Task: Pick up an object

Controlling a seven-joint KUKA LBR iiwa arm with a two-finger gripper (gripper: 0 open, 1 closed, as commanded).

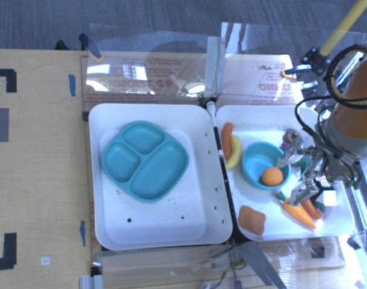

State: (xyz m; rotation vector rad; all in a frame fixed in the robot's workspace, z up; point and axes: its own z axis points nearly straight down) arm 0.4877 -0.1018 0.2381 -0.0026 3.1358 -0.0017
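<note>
Down in the right bin (pixel 274 230), the hand (pixel 307 182) hangs low over its right side, just above the carrot (pixel 300 214); whether it is open or closed I cannot tell (cables and metal parts crowd it). That carrot lies slantwise near the front right corner and looks like light, stiff, smooth plastic, so it may slip; gripping across its thicker middle seems safest. Just left sits a blue bowl (pixel 255 164) with an orange ball (pixel 272 176) inside, then a banana (pixel 234 152) and a brown bread piece (pixel 252 220). Across the divider, the left bin (pixel 111 221) carries a blue divided plate (pixel 145 160).
</note>
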